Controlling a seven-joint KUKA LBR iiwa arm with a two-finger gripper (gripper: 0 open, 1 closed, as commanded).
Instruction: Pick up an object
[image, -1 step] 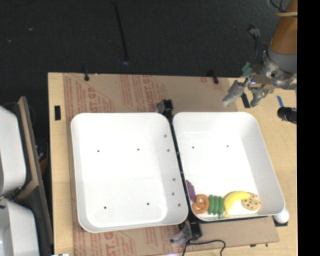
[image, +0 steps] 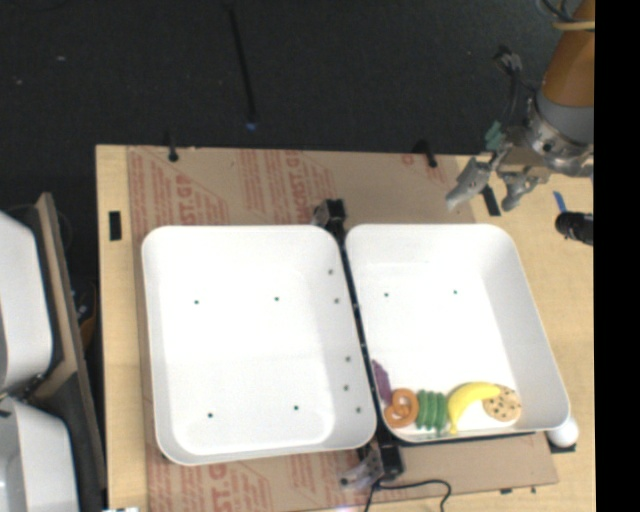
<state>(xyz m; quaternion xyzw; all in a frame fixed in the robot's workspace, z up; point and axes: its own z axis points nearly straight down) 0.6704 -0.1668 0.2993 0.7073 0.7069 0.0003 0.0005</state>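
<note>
Two shallow white bins fill your bench: the left bin (image: 250, 340) at about nine o'clock from centre, the right bin (image: 450, 270) at about three. Your arm (image: 572, 70) enters at roughly one o'clock, and its gripper (image: 493, 192) hangs above the bench just past the right bin's far rim, fingers spread apart with nothing between them. Everything you could pick sits bunched in the right bin's near corner, around five o'clock: a yellow banana (image: 470, 396), a green ridged piece (image: 433, 409), an orange ring (image: 402, 408), a speckled cookie (image: 503, 405), and what may be a small purple item (image: 381, 378), too small to name surely. Nothing is grasped yet; approach, descent, closing and lifting all remain.
</note>
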